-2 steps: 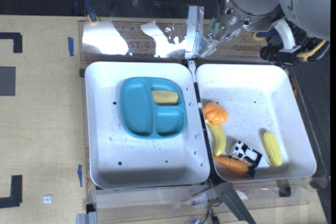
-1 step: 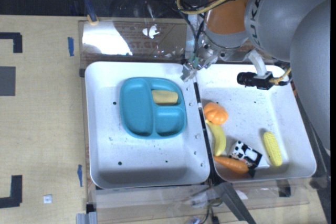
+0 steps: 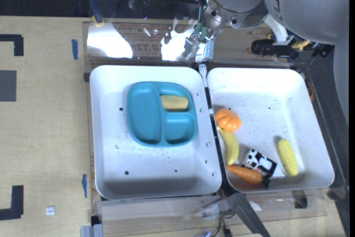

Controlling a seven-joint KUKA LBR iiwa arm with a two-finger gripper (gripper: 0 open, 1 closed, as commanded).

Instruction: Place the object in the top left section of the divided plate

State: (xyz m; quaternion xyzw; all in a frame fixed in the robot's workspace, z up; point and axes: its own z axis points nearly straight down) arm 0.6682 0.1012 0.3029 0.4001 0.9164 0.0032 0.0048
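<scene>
On the blue plate [image 3: 161, 114], a yellow block [image 3: 174, 102] is lying. Above the bins, the gripper [image 3: 195, 44] is hanging; I cannot tell its state.

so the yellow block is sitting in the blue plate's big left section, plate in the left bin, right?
Not quite. The yellow block lies in the small upper right section of the blue plate, not the big left section, which holds nothing. The plate is in the left bin, as you said. The camera view shows it.
</scene>
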